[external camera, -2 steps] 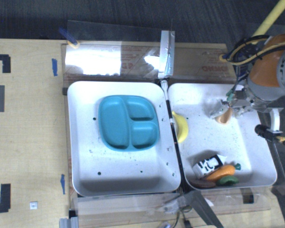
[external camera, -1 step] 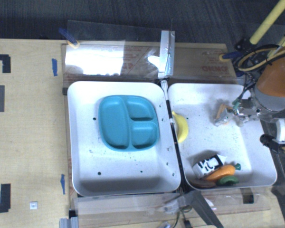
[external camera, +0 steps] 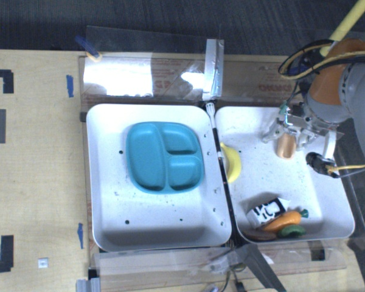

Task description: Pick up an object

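Near the right bin's (external camera: 328, 224) far edge, your gripper (external camera: 286, 145) pinches a small copper cup (external camera: 285, 146), lifted so it clears the banana (external camera: 232, 163) by the middle wall and the carrot (external camera: 285, 221) at the near edge.

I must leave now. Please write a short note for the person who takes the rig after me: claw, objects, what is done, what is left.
Claw: over the upper part of the right bin, a copper-coloured cylinder right at it; a firm grip is not clear from this view.
Objects: yellow banana at the right bin's left wall; black-and-white box and orange carrot toy at its near edge. Blue divided plate in the left bin.
Done: arm at the cylinder.
Left: confirm the grasp, lift.
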`<state>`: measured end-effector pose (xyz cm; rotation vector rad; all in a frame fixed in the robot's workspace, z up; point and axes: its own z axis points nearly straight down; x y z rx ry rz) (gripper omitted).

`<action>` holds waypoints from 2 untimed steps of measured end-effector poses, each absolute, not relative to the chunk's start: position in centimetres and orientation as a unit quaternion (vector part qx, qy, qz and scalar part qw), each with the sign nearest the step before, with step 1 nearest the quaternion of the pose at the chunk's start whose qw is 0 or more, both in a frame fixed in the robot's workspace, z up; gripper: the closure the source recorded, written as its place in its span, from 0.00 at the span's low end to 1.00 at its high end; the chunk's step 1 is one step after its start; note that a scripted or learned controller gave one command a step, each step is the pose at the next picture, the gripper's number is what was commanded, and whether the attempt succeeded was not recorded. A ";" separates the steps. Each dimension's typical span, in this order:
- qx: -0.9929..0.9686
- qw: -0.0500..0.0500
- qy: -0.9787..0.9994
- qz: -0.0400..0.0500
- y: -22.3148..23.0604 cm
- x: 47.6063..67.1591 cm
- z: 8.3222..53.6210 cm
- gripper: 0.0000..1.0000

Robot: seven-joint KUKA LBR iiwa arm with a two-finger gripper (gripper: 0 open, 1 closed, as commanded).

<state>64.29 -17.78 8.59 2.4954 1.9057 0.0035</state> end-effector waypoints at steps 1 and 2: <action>0.795 0.003 0.607 0.001 -17.9 64.4 9.7 1.00; 0.726 -0.003 0.687 -0.002 -10.7 66.0 8.6 1.00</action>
